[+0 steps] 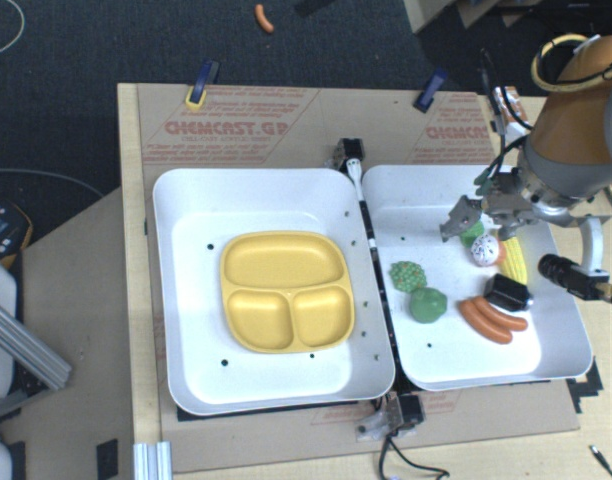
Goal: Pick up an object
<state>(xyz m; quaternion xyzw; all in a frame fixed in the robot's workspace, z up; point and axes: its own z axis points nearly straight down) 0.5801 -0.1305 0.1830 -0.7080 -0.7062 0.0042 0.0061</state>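
The right bin [426, 193] holds several toy foods. A bumpy green piece [407, 274] and a round green piece [427, 305] lie near its left side. Two orange-red sausages [493, 320] lie at the front right, with a black block [507, 292] just behind them. A yellow corn cob [513, 258] and a small white ball [485, 252] sit further back. My gripper [476, 220] hangs low over the bin's back right part, directly above a small green object [473, 235] that it partly hides. Nothing is visibly lifted.
The left bin [186, 208] holds a yellow divided plate [286, 290]. A black ridge [369, 248] separates the two bins. The arm's grey and orange body [576, 118] overhangs the right bin's back right corner. Blue clamps [200, 83] hold the board's back edge.
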